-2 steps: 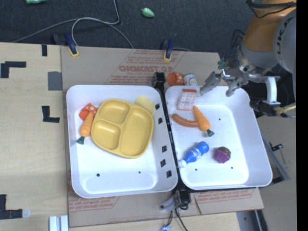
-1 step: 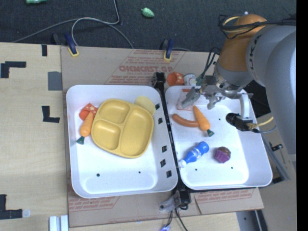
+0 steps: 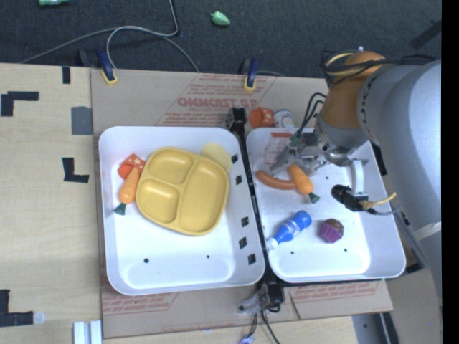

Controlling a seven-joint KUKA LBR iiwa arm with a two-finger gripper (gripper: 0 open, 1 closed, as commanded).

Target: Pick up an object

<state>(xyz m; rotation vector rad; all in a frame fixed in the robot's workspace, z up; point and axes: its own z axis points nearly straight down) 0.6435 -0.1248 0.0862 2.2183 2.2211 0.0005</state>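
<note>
We look down on two shallow white bins side by side on a cardboard-covered bench. The left bin [image 3: 122,264] fills the centre-left of the frame and holds a yellow divided plate [image 3: 181,190], tilted a little, in its upper half. Against the plate's left edge lie a small orange carrot [image 3: 128,188] and a red toy piece [image 3: 130,165]; a pale yellow piece [image 3: 215,153] peeks out at the plate's upper right.

The right bin [image 3: 373,260] sits at centre-right. Near its upper left corner we see a hot dog [image 3: 275,180] lying crosswise, with a second orange carrot [image 3: 302,180] just beside its right end. Lower down lie a blue bottle [image 3: 290,228] with its white cap toward the lower left, and, near it on the right, a purple object [image 3: 330,230].

The arm comes in from the right of the frame, and its gripper [image 3: 300,156] hangs over the upper part of the right bin, directly above the hot dog and carrot. We cannot tell how the tool is set, as the wrist and cables crowd the view.
</note>
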